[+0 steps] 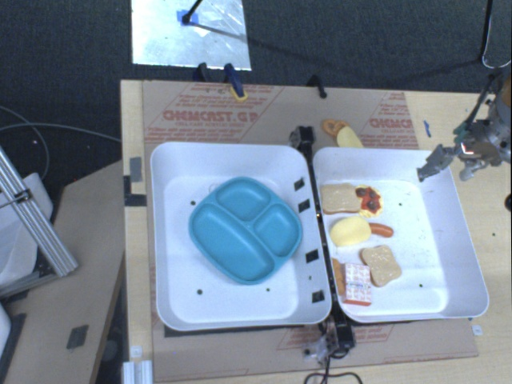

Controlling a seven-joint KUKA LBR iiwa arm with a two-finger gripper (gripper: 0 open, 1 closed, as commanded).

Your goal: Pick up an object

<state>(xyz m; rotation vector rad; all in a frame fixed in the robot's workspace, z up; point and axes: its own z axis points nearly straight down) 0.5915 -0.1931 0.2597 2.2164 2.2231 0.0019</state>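
Over the right bin's (468, 238) far corner the gripper (448, 162) is hovering, fingers apart and empty; toy foods, like the yellow piece (350, 231), are lying near the divider, needing a leftward reach and descent.

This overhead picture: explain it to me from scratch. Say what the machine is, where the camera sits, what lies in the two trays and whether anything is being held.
One camera, fixed above a bench, looks down at a slant. From the right edge a robot arm reaches in; its two-finger hand hangs over the far right corner of the right shallow white bin, with nothing seen between its fingers. The left shallow white bin holds a blue plastic divided plate. The right one holds toy food along its left side: a slice of toast with red topping, a pale yellow lump, a small sausage, a tan bread-shaped piece and a red-and-white packet. Two more toy pieces lie on the cardboard behind.
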